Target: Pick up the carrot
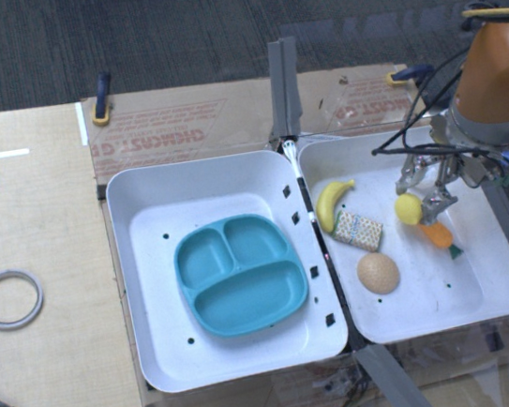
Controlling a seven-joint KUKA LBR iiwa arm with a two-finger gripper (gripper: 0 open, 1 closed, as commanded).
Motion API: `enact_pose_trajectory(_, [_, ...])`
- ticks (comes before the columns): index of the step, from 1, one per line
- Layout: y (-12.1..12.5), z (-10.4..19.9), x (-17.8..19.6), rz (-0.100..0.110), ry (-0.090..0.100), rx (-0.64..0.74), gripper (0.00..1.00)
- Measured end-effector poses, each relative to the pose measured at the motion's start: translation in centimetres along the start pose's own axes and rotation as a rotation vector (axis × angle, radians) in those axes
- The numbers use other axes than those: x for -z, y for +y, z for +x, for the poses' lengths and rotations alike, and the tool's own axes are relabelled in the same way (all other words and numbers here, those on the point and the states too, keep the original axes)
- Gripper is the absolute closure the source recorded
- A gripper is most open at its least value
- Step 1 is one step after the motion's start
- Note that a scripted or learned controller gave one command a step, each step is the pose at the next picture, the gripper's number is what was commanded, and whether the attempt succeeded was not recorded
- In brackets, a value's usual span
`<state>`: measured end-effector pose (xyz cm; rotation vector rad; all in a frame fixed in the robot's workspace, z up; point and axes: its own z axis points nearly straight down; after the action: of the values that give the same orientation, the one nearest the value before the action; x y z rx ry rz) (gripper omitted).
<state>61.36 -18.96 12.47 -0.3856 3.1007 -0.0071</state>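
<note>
A small orange carrot [441, 237] with a green stem end lies in the right bin [496, 299], near its right side. My gripper [427, 198] hangs just above and to the left of it, fingers spread apart and pointing down, with nothing between them. One fingertip [435, 206] is close over the carrot's upper end. A yellow lemon [408, 210] sits right beside the gripper, on its left.
Also in the right bin are a banana [332, 203], a speckled sponge block [359, 230] and a tan egg-shaped item [377, 273]. The left bin [140, 262] holds a blue divided plate [241, 274]. A tape roll [7, 299] lies on the bench at far left.
</note>
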Motion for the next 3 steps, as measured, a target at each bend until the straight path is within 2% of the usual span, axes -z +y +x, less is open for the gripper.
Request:
enact_pose_trajectory(1, [0.8,2.4,-2.6,-0.005,0.002,0.697,1.00])
enact_pose_trajectory(2, [4.0,-3.1,10.8,-0.011,0.007,0.732,1.00])
enact_pose_trajectory(3, [11.2,-2.2,7.6,-0.015,0.009,0.871,1.00])
